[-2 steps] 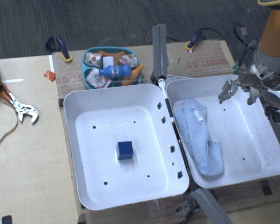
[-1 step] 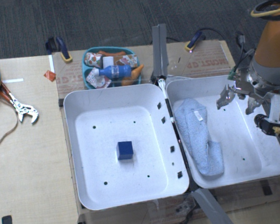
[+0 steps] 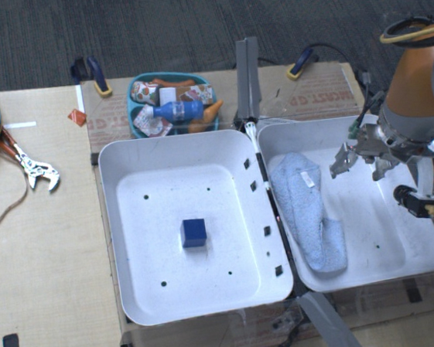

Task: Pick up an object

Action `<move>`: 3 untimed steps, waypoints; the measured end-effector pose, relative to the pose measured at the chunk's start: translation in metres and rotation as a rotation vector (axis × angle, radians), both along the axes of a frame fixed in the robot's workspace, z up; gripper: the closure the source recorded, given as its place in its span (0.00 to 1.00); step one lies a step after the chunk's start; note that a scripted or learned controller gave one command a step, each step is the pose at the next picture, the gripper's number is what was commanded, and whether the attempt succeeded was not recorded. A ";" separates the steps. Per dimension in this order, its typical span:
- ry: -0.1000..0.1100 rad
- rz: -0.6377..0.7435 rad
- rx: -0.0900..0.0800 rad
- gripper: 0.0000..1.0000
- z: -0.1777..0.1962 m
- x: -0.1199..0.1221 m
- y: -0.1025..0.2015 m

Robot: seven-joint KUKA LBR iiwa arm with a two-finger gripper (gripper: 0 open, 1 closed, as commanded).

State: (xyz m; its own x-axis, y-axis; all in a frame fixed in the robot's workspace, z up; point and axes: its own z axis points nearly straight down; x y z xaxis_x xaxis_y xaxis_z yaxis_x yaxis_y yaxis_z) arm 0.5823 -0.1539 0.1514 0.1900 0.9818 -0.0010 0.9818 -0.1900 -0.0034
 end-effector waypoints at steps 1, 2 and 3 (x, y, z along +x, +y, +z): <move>-0.001 -0.161 0.000 0.00 -0.060 0.004 0.035; -0.004 0.034 -0.002 0.00 -0.059 0.049 -0.024; -0.004 0.093 -0.001 0.00 0.011 0.014 -0.055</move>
State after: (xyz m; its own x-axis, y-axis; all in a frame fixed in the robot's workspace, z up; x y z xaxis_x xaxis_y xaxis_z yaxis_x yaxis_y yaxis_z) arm 0.5963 -0.2087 0.1621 0.0981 0.9952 -0.0017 0.9952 -0.0981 0.0008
